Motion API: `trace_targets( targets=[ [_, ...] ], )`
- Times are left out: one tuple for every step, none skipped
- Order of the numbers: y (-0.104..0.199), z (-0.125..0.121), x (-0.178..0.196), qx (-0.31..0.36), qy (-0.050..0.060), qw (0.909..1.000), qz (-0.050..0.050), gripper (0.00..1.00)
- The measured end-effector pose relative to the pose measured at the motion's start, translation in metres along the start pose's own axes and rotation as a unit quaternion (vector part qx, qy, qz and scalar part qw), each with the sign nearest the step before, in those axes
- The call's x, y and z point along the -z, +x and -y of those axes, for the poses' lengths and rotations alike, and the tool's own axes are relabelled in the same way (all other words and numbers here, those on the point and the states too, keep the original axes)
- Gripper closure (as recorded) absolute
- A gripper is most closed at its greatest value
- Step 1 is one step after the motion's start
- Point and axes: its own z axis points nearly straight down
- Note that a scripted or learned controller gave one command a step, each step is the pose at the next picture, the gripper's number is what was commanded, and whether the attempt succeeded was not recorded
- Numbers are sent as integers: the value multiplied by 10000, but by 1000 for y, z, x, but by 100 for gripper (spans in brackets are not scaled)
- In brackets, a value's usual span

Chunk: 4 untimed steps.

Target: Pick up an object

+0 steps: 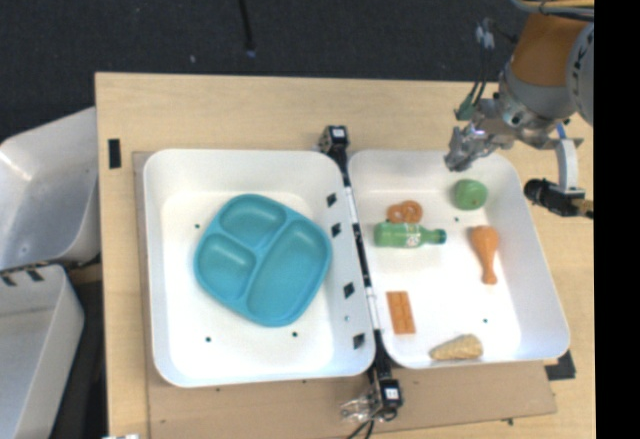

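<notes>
Nothing is lifted yet: the gripper (pixel 462 155) hangs over the right bin's (pixel 540 272) far edge, its opening impossible to judge and nothing visibly held, with the green ball (pixel 469 193) lying just beside it awaiting the grasp.

Small round green ball (pixel 469 193) near right bin's (pixel 540 277) far edge
</notes>
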Motion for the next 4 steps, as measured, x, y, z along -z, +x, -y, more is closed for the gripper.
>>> trace_targets(
  targets=[
    [-1, -1, 52, 31, -7, 10000, 1, 100],
    [51, 13, 59, 43, 18, 10000, -8, 100],
    [108, 33, 55, 44, 29, 10000, -8, 100],
    [153, 39, 40, 40, 29, 10000, -5, 100]
  ],
)
